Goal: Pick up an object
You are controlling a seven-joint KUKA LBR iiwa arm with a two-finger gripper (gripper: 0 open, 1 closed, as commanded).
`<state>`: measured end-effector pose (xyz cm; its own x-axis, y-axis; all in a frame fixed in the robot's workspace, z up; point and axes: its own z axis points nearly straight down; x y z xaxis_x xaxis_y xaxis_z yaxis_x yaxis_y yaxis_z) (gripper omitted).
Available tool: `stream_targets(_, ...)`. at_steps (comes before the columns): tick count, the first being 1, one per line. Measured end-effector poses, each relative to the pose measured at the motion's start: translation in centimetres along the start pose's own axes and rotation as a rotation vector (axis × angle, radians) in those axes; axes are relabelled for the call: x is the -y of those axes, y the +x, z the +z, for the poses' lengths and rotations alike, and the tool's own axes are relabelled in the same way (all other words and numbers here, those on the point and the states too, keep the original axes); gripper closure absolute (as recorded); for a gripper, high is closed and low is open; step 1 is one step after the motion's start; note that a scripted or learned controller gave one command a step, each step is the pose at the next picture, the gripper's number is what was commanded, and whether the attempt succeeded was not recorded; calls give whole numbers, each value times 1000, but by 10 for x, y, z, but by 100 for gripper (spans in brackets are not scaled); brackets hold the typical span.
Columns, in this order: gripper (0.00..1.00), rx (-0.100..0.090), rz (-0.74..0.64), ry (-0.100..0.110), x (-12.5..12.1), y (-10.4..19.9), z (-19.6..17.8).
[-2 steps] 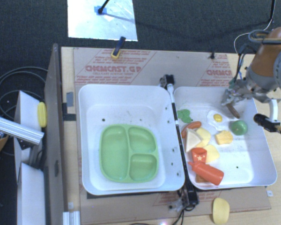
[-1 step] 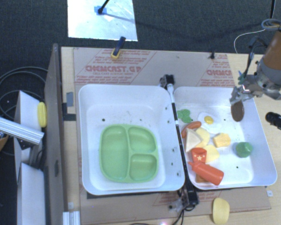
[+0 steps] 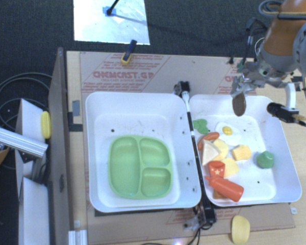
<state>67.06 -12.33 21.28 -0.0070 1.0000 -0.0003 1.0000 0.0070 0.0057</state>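
1. Arm [image 3: 288, 24] enters from the right, orange band uppermost, reaching over the far edge of the right bin [image 3: 283, 152].
2. Gripper [image 3: 240, 88] hangs above the right bin's far left corner. A dark brown oval object [image 3: 239, 105] sits just under the gripper, seemingly nipped at its top by the closed-in jaws and hanging clear above the bin floor.
3. Right bin contents, clustered left of centre: fried egg [image 3: 227, 131], green leafy piece [image 3: 200, 125], sausage [image 3: 209, 137], pale wedge [image 3: 210, 152], yellow cheese block [image 3: 241, 152], red ketchup bottle [image 3: 224, 184] lying on its side near the front.
4. Green round piece [image 3: 265, 160] sits apart, toward the bin's right side.
5. Left bin [image 3: 99, 111] holds a green divided plate [image 3: 141, 166], three compartments, lying flat.
6. Yellow item [image 3: 239, 228] lies on the bench in front of the right bin, outside it.
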Motion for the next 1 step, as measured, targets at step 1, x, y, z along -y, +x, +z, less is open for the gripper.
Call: stream_targets(1, 100, 0, 2, 5, 30, 34, -7)
